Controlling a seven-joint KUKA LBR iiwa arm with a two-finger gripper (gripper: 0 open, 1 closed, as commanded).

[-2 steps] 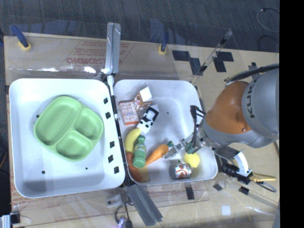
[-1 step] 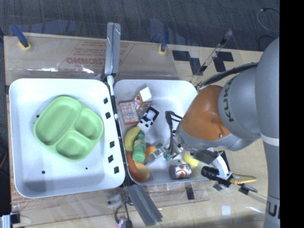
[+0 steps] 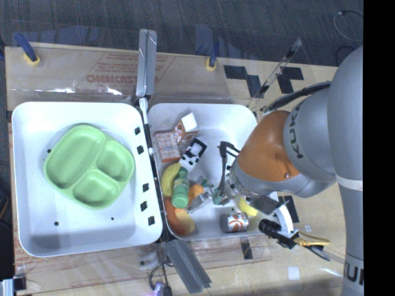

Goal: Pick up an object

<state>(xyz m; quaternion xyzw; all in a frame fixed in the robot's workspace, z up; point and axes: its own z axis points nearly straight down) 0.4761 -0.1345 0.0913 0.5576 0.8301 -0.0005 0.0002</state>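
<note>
The right bin holds a heap of small objects. A green bottle lies beside a yellow banana, with an orange piece just to its right. A reddish fruit rests at the front edge. A small can lies on its side near a yellow object. Further back are a brown-and-white carton, a white block and a black-and-white patterned item. My gripper hangs low over the heap, just right of the orange piece, mostly hidden under the orange wrist band.
The left bin holds a green divided plate. A grey divider strip runs between the bins at the back. The arm's grey body covers the right bin's right side. A black cable loops beside the wrist.
</note>
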